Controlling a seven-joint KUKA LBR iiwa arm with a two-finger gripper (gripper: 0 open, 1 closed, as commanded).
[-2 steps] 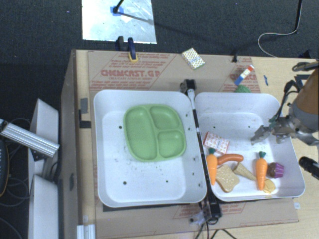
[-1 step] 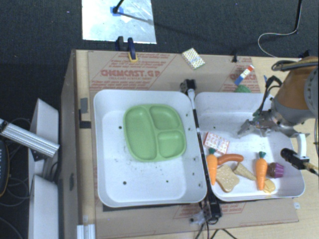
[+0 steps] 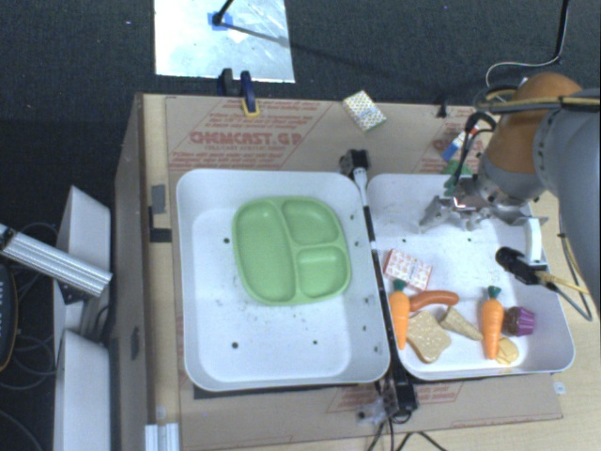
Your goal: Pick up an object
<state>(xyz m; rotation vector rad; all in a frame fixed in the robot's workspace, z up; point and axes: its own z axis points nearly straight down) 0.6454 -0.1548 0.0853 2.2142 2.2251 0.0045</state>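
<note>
Grey-fingered, our gripper (image 3: 454, 216) hangs open over the bare upper floor of the right bin (image 3: 562, 353), holding nothing. Below it lie the toy foods: a checkered cracker (image 3: 408, 270) nearest, then a sausage (image 3: 434, 300), two carrots (image 3: 399, 315) and bread slices (image 3: 427, 336). Left of it, the other bin holds a green divided plate (image 3: 290, 250).

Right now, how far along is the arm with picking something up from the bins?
Nothing looks done yet: the toy foods, such as the two carrots, bread slice and sausage, all lie in the right bin. In hand: the gripper is low over that bin's far bare part, with nothing seen between its fingers. Left: reach an item, grasp it and lift it.
</note>
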